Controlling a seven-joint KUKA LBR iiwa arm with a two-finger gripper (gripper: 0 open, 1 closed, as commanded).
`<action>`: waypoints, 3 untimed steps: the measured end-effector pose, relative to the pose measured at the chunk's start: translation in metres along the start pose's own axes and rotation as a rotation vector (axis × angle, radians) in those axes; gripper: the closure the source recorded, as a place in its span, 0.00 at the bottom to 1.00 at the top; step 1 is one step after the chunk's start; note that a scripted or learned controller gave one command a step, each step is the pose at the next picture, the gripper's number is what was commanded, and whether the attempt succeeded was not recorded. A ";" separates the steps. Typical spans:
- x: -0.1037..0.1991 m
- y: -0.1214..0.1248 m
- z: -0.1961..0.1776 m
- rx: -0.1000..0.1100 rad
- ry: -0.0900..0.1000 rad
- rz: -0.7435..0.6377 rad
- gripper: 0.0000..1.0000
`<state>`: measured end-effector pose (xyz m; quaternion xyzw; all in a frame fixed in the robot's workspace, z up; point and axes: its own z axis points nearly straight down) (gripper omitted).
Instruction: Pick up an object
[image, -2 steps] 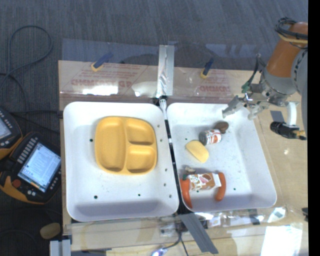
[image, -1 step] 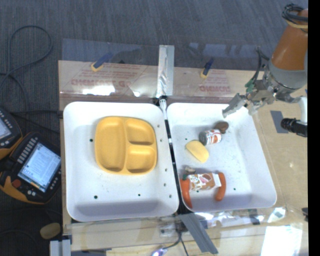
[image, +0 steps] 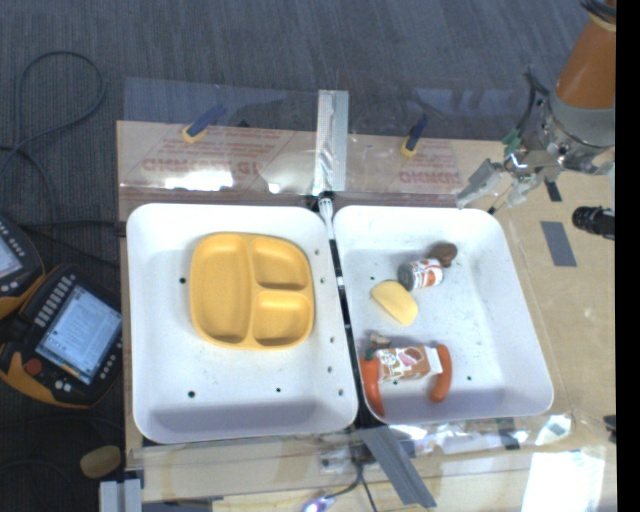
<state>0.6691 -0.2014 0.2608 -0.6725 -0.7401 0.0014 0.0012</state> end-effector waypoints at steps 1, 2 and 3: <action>0.001 0.001 -0.007 0.004 0.000 -0.002 1.00; -0.016 -0.011 0.113 0.003 0.000 -0.043 1.00; -0.021 -0.002 0.090 0.001 -0.002 -0.084 1.00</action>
